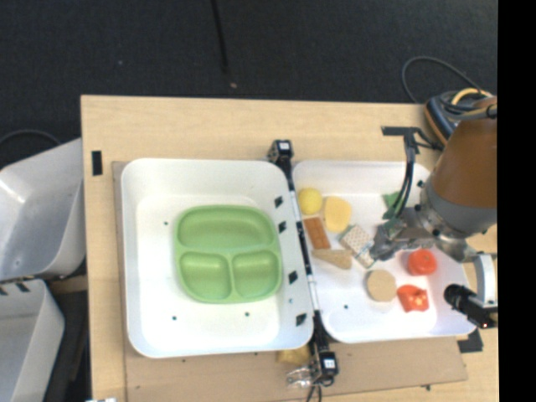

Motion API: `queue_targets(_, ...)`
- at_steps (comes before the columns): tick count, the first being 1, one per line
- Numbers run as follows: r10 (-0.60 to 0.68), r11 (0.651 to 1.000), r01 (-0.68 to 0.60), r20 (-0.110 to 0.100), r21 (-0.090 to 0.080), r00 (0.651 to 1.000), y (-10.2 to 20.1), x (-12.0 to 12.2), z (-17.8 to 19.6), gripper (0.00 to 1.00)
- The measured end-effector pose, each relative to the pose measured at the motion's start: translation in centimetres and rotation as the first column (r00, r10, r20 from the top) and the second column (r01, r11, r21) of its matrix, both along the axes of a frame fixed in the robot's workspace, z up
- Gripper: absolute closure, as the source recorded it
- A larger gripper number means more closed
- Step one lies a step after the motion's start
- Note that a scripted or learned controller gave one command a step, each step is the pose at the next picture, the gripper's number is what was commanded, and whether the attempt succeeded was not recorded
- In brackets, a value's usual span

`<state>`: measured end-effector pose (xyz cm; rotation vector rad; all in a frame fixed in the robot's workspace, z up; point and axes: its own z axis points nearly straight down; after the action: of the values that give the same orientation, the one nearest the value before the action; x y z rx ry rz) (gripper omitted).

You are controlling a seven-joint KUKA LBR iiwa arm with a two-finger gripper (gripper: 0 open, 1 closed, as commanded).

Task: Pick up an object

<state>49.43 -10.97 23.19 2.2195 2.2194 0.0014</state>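
Note:
The right bin (360,329) holds several small items. Among them are a yellow lemon (310,199), a pale yellow round piece (338,213), a brown block (316,233), a speckled cube (356,239) and a tan wedge (335,260). A tan disc (381,286), an orange-red ball (421,262), a red piece (412,297) and a green scrap (392,199) lie further right. My gripper (383,245) hangs low over the bin's middle, just right of the speckled cube and above the tan disc. Nothing visibly sits in it.
The left bin (151,325) carries a green divided plate (226,252). A clip-lined ridge (297,249) separates the two bins. The arm's grey and orange body (465,174) covers the right bin's far right side. Cables (435,78) lie behind it.

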Motion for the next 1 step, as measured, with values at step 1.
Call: queue_targets(1,0.01,1.0,-0.01,0.001,0.003,1.0,8.72,0.99,2.5,1.0)
